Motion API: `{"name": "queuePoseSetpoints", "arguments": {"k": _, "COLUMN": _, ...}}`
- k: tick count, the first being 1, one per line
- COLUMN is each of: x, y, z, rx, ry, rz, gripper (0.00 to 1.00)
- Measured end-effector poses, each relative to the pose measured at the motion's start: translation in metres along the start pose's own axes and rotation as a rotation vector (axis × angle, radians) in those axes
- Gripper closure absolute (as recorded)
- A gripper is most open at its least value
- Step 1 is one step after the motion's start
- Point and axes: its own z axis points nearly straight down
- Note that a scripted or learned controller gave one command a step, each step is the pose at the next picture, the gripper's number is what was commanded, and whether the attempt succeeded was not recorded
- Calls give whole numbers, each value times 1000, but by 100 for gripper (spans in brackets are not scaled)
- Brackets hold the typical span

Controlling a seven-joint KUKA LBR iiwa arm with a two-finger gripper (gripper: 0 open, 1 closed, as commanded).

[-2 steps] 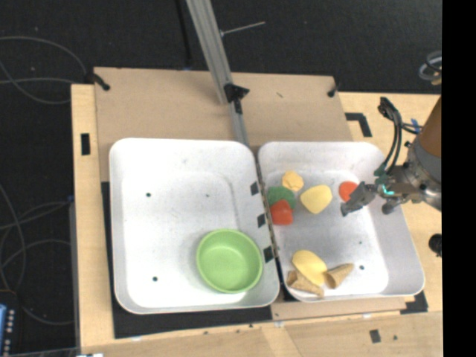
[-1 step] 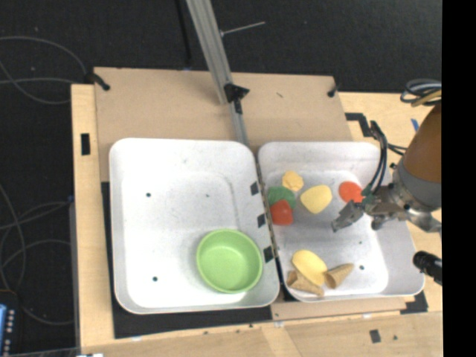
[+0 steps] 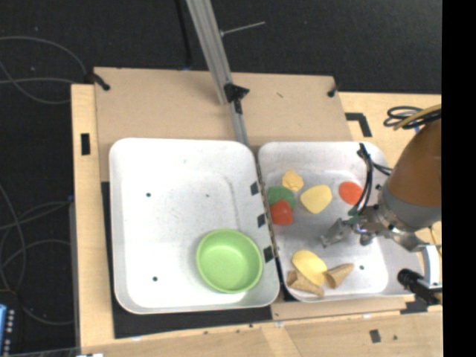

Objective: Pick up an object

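Arm: the grey KUKA arm reaches in from the right, orange band above the wrist, over the right bin [image 3: 372,155].
Gripper: the gripper [image 3: 336,233] sits low in the right bin, fingers pointing left; from this height I cannot tell whether they are spread or pressed together, and nothing is visibly between them.
Candidate objects: all in the right bin. A yellow piece [image 3: 316,198] and an orange-red piece [image 3: 350,192] lie just above the gripper; a small yellow piece [image 3: 292,180], a green piece [image 3: 280,195] and a red piece [image 3: 282,213] touching it sit by the left wall; a yellow lemon-like piece [image 3: 308,263] and tan cone-shaped pieces [image 3: 338,274] lie near the front wall.
Left bin: the left bin [image 3: 149,169] holds a green bowl [image 3: 229,259] (well apart from the gripper).
Stage: judged as reaching, with no pick made.
Risk: the gripper is over bare floor between objects, so closing here would likely grasp nothing.
Risk: the rounded pieces may roll or squirt out of a two-finger pinch.
Risk: the front cluster is crowded against the wall, leaving little finger room.
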Motion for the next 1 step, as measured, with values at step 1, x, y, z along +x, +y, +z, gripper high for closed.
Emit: {"name": "queuePoseSetpoints", "arguments": {"k": 1, "x": -2, "y": 0, "z": 45, "rx": -6, "ry": -2, "rz": 0, "gripper": 0}}
